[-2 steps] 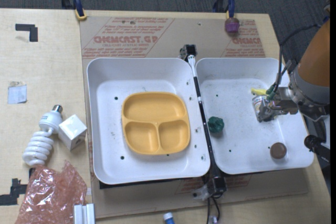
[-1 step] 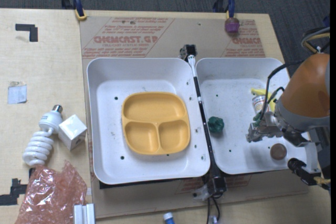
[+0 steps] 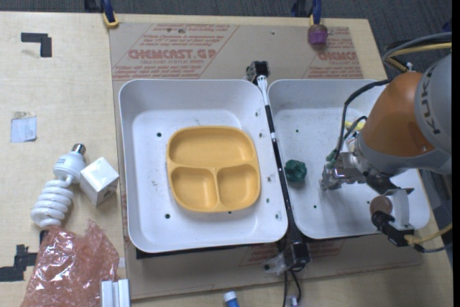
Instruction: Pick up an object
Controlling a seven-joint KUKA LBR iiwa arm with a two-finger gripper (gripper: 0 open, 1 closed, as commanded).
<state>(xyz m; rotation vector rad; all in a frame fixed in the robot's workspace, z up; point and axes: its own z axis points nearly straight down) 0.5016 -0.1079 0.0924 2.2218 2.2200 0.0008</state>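
Observation:
A small dark green object (image 3: 295, 170) lies on the floor of the right bin (image 3: 309, 118), close to its left wall. My gripper (image 3: 331, 178) hangs low over the same bin, a short way to the right of the green object and apart from it. The grey arm with its orange band (image 3: 399, 118) covers the bin's right half. A yellow three-compartment plate (image 3: 213, 167) rests in the middle of the left bin (image 3: 144, 154).
Left of the bins, on the bench, lie a spiral light bulb (image 3: 57, 190), a small white box (image 3: 99, 180) and crumpled reddish plastic (image 3: 68, 266). Clamps (image 3: 314, 11) hold the board at the back. Cables (image 3: 417, 237) run along the right bin's right edge.

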